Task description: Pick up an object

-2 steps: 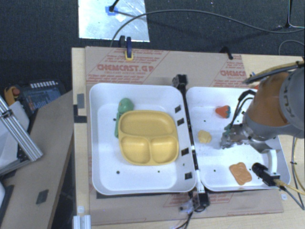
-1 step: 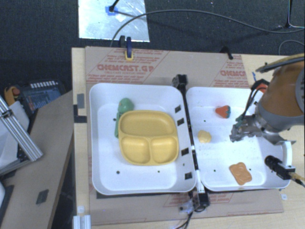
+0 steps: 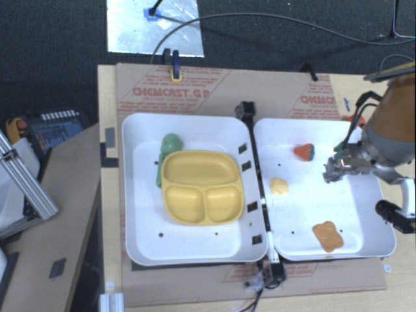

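Observation:
Three small objects lie in the right bin (image 3: pixel 364 239): a red-orange piece with a teal edge (image 3: pixel 303 151) near the back, a pale yellow lump (image 3: pixel 279 186) at the left, and an orange-brown piece (image 3: pixel 327 235) near the front. My gripper (image 3: pixel 335 168) hangs over the right part of this bin, to the right of the red-orange piece and a little nearer the front. Nothing shows between its fingers, and their spread is too small to read.
The left bin (image 3: pixel 140 194) holds a yellow divided tray (image 3: pixel 200 186) with a green object (image 3: pixel 170 144) behind its back left corner. A black divider (image 3: pixel 255 174) with clips runs between the bins. The grey and orange arm (image 3: pixel 393 119) covers the right bin's right edge.

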Available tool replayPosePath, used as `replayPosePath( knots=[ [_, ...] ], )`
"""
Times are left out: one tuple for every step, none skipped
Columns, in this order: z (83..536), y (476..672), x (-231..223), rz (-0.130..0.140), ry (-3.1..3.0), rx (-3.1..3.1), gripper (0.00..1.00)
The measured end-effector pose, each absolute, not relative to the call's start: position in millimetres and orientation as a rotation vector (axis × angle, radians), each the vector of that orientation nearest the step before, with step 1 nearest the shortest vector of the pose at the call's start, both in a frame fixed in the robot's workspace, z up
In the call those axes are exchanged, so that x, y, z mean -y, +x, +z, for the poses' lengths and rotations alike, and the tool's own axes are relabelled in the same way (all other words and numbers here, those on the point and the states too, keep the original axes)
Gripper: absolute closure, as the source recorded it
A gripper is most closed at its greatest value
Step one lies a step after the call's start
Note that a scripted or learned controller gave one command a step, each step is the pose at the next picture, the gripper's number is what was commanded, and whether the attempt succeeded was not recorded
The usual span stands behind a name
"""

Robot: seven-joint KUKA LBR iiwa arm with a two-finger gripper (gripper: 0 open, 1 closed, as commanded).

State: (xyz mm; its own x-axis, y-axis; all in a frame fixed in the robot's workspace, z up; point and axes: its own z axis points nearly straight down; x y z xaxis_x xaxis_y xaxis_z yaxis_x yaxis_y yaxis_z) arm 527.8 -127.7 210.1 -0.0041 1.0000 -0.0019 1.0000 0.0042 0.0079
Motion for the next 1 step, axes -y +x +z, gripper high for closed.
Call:
replayPosePath(
  knots=[
    [208.4,539.8,67.4,0.005,2.209,-2.232,1.0]
  ],
)
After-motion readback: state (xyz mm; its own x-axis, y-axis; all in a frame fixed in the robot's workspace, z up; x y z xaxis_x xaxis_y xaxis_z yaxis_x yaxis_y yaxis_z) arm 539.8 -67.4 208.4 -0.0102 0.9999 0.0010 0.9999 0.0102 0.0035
